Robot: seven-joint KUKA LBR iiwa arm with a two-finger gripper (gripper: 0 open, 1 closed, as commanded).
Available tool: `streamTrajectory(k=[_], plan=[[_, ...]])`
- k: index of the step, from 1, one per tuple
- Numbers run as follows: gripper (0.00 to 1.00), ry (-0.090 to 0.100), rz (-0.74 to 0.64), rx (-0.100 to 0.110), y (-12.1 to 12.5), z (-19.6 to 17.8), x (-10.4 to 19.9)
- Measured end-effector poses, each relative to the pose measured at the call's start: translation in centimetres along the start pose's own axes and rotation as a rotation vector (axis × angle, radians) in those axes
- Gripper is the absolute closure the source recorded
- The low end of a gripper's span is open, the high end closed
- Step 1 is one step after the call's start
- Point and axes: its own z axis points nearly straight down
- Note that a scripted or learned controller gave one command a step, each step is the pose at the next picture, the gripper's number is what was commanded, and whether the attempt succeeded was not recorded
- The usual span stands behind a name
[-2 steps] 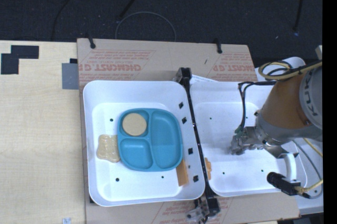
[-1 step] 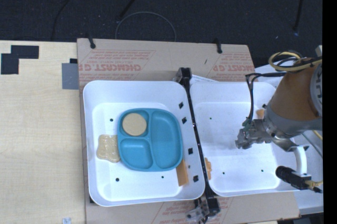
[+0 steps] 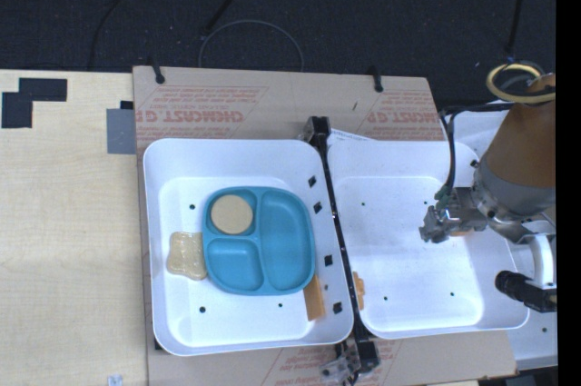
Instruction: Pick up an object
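Left bin [image 3: 172, 321]: held blue divided plate [image 3: 259, 241] bearing a tan round disc [image 3: 231, 213]; pale sponge-like piece [image 3: 186, 255] touching plate's left edge; brown block [image 3: 313, 299] by the divider. Right bin [image 3: 408, 284]: gripper [image 3: 439, 223] hung above its right side.

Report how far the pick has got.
Nothing looks picked yet. The gripper is over the right white bin, away from the objects. The round tan disc sits in the blue divided plate in the left white bin. Reaching, grasping and lifting remain.
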Motion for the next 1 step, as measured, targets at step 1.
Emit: streamTrajectory(k=[1], plan=[[1.0,0.003,-0.005,0.005,1.98,-0.4,6.03]])
